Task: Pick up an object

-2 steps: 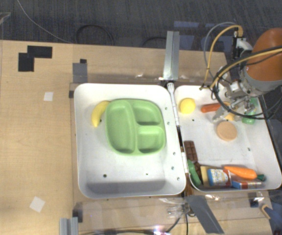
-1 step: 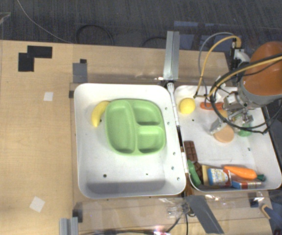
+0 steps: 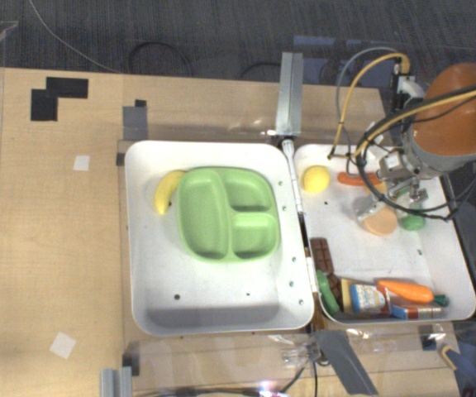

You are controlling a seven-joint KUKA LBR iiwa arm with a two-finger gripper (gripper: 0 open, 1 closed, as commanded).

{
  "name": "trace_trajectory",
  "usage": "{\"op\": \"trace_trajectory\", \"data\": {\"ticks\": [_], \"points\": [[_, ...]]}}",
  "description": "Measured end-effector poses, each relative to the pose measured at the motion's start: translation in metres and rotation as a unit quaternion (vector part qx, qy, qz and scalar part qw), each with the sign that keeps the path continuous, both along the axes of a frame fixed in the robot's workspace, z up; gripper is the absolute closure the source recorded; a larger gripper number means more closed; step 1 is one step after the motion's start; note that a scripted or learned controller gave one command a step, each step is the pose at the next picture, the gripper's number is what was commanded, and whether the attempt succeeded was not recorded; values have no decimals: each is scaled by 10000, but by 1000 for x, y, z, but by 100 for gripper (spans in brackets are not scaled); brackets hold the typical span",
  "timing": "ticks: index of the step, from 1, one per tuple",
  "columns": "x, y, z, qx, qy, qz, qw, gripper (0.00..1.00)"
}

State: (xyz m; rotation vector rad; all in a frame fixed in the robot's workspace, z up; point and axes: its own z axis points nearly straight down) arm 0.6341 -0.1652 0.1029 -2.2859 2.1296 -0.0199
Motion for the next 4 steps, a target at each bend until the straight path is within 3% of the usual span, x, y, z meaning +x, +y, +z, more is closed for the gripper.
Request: {"op": "trace_trajectory", "data": {"ticks": [1, 2, 3, 4], "points": [[-111, -18, 69, -40, 49, 91, 9999, 100], [-67, 15, 158, -26, 29, 138, 9999, 100], [31, 35, 52, 20, 129, 189, 9997, 100], [38, 69, 113, -12, 35, 236, 9997, 100]]}}
